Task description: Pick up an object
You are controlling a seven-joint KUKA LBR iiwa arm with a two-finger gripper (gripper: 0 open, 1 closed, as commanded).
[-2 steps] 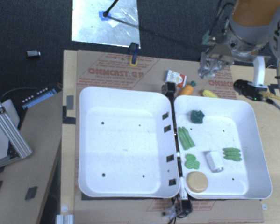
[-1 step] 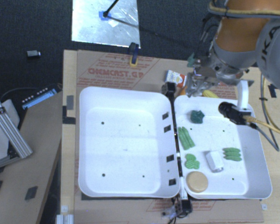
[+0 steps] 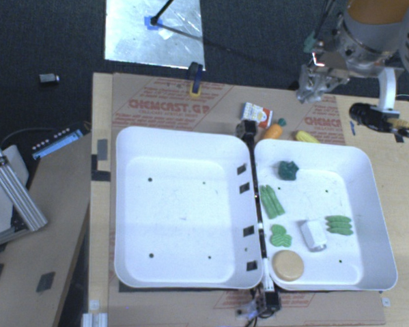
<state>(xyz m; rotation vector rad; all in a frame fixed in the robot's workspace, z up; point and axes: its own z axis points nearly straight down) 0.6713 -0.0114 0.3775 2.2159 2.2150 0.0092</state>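
Up high, the gripper is hanging beyond the right bin, carrying nothing; the dark green piece, green pods and tan disc are lying inside it.

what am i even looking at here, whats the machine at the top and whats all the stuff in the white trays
This is one picture from a fixed camera above a bench, looking down at a slant. The grey machine with the orange band is a robot arm reaching in from the right; its gripper hangs above the bench, behind the bins, holding nothing.

Two shallow white bins sit side by side. The right bin holds small toy-like items: a dark green lump, a green pea pod, another green pod, a small leafy green piece, a white block and a round tan disc. The left bin sits beside it.
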